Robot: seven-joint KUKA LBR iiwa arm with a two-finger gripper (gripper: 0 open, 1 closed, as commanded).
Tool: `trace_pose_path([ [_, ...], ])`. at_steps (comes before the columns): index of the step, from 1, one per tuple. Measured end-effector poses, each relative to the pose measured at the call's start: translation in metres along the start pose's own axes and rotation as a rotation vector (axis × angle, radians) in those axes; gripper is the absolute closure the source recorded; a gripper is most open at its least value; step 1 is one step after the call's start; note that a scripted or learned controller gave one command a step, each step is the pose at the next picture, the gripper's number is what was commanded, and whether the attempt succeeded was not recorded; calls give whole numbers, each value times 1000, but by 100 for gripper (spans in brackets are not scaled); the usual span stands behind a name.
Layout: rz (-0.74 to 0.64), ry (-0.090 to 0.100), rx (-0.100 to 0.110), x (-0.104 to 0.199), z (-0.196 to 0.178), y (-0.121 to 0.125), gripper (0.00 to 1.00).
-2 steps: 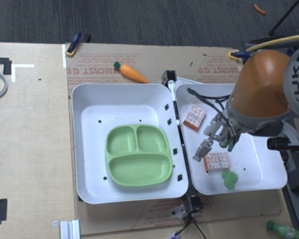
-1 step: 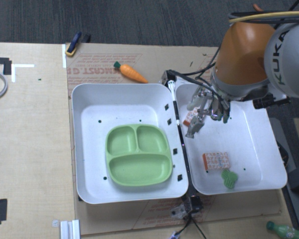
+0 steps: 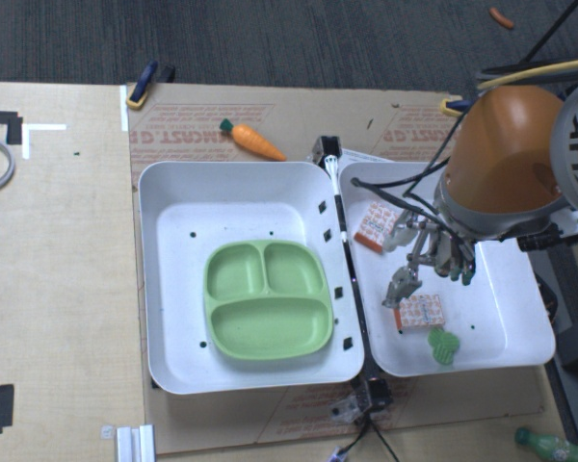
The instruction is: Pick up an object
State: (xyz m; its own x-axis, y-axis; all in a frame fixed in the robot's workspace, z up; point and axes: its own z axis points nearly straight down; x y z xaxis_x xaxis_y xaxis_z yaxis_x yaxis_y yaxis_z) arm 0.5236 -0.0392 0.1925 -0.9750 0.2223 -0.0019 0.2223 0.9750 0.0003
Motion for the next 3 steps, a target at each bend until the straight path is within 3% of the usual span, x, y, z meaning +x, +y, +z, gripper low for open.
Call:
trace_pose_path([
  [1,-267,0,0,30,48,-72,0],
  [2,113,1,0,19,100,-58,0],
  [3,-132,-2,0,-38,100,-48,0],
])
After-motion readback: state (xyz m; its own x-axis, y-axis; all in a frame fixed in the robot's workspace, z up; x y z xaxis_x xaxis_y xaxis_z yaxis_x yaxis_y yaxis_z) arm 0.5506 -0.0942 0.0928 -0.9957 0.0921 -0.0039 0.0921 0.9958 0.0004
